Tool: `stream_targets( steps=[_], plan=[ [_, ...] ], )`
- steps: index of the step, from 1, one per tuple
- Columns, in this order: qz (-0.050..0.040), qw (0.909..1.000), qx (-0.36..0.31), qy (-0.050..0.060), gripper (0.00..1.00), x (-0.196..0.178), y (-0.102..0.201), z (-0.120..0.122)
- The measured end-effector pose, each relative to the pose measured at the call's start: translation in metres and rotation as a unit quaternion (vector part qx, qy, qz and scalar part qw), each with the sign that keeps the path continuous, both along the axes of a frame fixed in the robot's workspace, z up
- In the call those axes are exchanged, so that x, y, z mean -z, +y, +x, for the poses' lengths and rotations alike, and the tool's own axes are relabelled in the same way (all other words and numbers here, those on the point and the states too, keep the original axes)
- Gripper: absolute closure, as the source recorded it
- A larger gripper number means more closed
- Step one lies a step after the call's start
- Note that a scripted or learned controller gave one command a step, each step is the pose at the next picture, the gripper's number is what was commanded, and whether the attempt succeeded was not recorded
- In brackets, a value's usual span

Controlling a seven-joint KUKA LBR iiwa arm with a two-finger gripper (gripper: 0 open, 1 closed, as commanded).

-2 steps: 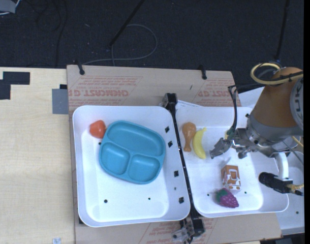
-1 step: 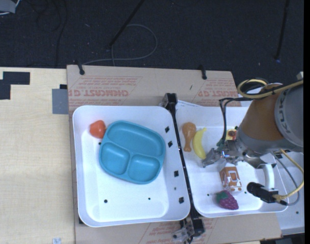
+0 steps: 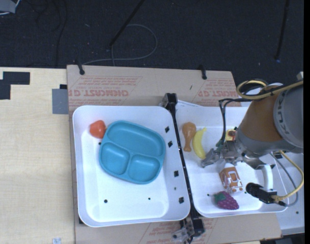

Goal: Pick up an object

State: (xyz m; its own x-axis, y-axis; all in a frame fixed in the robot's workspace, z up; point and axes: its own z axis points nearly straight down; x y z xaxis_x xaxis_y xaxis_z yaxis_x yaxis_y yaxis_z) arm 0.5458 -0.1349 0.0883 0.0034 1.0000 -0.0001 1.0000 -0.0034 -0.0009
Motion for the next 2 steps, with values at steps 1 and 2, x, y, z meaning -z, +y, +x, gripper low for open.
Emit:
stream_targets(
  steps=[1,2],
  plan=[
    [0.0005,1.0000,0.003,0.001,1.00,-0.010,-0.001,-0.001],
    [-0.0001,1.0000,-0.003,-0.002,1.00,-0.073,0.000,0.000]
  ],
)
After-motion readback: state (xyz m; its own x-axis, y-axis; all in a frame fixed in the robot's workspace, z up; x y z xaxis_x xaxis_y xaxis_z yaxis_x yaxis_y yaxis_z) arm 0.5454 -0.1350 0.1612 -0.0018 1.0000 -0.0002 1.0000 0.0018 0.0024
